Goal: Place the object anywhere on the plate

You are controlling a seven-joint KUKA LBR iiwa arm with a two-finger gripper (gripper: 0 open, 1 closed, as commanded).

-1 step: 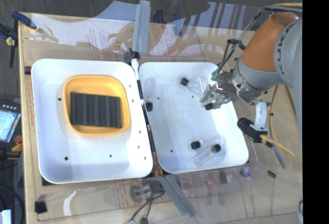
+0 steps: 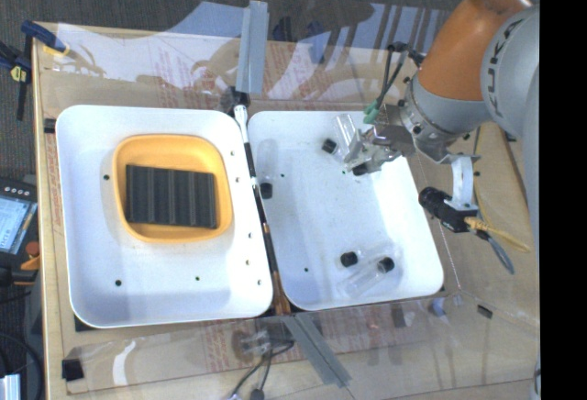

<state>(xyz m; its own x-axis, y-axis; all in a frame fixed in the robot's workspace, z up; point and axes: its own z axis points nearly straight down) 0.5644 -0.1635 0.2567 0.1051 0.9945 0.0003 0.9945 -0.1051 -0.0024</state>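
Observation:
A yellow plate [image 2: 167,149] lies in the left bin [image 2: 83,279]. A dark ribbed rectangular object [image 2: 172,196] rests flat on the plate's middle. My gripper [image 2: 360,153] hangs over the upper right part of the right bin [image 2: 312,233], far from the plate. A small black piece [image 2: 328,146] lies just to the gripper's left. I see nothing clearly between the gripper's tips, which are blurred against the white bin floor.
The right bin also holds a black piece [image 2: 264,190] at its left wall, another black piece [image 2: 348,258] and a clear item with a black end [image 2: 378,268] near the front. Pliers [image 2: 463,219] lie on the bench at right.

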